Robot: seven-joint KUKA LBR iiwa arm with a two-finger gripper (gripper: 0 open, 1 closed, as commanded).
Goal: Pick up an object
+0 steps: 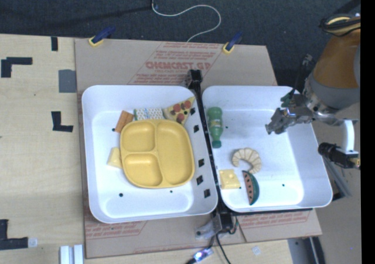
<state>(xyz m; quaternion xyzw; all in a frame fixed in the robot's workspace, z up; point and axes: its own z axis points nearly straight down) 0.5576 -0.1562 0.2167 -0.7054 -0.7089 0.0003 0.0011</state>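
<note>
My end effector (280, 122), grip state unclear, over right bin (304, 198): one bottle (214, 125), croissant (246, 158), watermelon slice (251, 187), cheese (229, 179).

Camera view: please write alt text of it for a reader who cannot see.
The gripper hangs over the right bin, apart from the green bottle, croissant, cheese and watermelon slice there. The left bin holds a yellow divided plate.

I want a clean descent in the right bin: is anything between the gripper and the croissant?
Nothing visible: bare bin floor lies between the gripper and the croissant. The bottle stands off at the bin's far side.
</note>
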